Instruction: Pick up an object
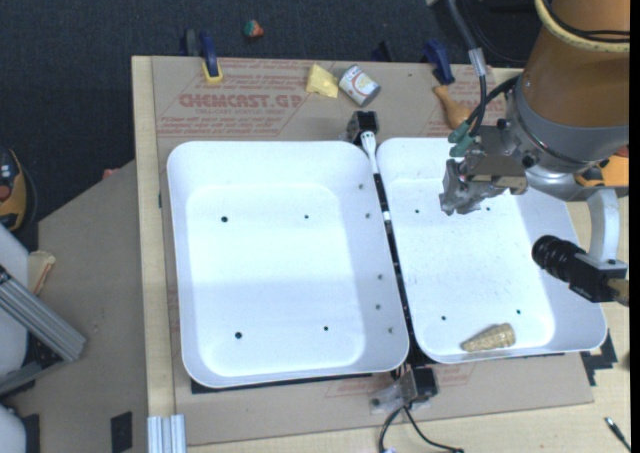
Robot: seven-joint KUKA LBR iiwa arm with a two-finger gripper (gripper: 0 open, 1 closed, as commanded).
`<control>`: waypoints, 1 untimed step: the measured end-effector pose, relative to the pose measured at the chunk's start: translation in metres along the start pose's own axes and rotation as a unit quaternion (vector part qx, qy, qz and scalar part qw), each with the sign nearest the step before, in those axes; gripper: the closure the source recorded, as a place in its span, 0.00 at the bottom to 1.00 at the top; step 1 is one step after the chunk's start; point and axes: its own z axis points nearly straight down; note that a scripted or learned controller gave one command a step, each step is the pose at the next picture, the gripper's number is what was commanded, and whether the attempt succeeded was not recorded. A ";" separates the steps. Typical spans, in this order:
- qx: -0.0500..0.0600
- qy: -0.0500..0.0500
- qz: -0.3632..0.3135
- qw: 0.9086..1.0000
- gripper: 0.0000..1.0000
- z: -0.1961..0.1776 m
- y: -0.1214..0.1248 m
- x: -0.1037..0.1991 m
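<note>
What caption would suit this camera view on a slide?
KUKA arm's tool above the right bin, far from the tan object near its front edge.

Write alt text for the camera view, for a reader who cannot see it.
A grey and orange robot arm reaches in from the right, its end effector hanging over the upper part of the right white bin. A small tan object lies near that bin's lower edge, apart from the end effector. The left white bin sits beside it on the bench.
</note>
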 end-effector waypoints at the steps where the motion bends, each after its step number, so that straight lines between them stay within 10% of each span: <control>1: 0.002 0.000 -0.005 1.000 1.00 0.011 0.036 0.034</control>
